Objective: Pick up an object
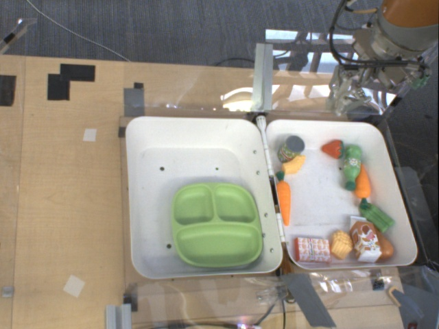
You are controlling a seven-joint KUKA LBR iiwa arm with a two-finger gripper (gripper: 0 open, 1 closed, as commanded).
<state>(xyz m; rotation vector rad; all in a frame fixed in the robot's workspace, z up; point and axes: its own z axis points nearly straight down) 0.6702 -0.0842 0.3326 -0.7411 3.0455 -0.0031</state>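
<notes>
the camera looks down at a slant on a wooden bench (62,204) with two white bins side by side.

the left bin (151,149) holds a green plate (217,225) with three compartments, lying toward the bin's near right part, close to the divider between the bins.

the right bin (322,190) holds the small things. at its far left, a grey can (294,144) sits touching a yellow piece (293,164) just below it. along the left wall lies a carrot (283,201), green end toward the far side, tip toward the near side. at the far right is a red piece (333,148), just beside a green bottle (352,164) that lies slanted. a second, smaller carrot (363,183) touches the bottle's lower end. below that lies a dark green piece (376,215), near the right wall. along the near wall, from left to right: a red and white box (313,249), a tan lumpy piece (341,245) touching it, and a brown and white packet (368,241) in the corner.

the arm comes in at the top right, its orange band at the frame edge. the gripper (360,91) hangs beyond the far wall of the right bin, above the bench frame, apart from all the things. whether it is open or closed, i cannot tell; nothing is seen in it.
</notes>
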